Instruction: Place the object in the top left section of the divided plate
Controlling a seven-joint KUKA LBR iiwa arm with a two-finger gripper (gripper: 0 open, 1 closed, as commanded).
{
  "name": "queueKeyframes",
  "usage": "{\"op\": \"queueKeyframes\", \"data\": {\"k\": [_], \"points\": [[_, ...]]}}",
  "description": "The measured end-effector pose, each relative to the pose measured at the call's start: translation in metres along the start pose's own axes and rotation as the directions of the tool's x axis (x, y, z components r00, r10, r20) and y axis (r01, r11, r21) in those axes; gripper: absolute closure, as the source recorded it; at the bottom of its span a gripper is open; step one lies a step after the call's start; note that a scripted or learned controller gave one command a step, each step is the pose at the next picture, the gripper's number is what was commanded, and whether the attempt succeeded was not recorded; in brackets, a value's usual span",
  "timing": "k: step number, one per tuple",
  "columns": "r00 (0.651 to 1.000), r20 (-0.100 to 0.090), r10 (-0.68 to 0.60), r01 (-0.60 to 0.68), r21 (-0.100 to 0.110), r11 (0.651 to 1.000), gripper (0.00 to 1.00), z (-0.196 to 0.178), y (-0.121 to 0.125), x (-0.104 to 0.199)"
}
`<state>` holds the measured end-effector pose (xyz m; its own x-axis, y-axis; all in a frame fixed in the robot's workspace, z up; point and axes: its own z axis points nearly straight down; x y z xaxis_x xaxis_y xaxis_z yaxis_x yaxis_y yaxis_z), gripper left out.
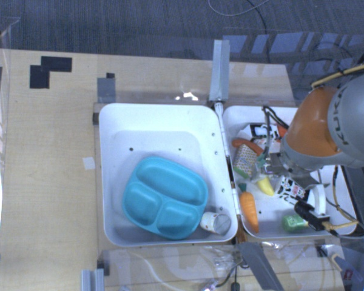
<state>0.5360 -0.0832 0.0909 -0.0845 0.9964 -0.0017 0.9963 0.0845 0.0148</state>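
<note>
One arm [327, 126] bent over right bin [346, 226] (toys inside)

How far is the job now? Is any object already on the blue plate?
Nothing looks done: the blue divided plate in the left bin has nothing in its sections; a small cup lies beside its rim. In hand: the arm is over the right bin, near the yellow piece and the carrot. Left: grasping an object, carrying it over, and placing it in the top left section.
</note>
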Motion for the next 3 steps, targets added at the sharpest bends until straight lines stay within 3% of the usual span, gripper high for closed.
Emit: {"op": "queueKeyframes", "data": {"k": [1,2,3], "points": [[0.960,0.000,0.278,-0.278,0.009,0.960,1.00,-0.095,0.021,0.077],[0.932,0.003,0.362,-0.362,0.012,0.932,1.00,-0.093,0.048,0.131],[0.974,0.001,0.226,-0.226,0.010,0.974,1.00,-0.093,0.105,0.163]]}}
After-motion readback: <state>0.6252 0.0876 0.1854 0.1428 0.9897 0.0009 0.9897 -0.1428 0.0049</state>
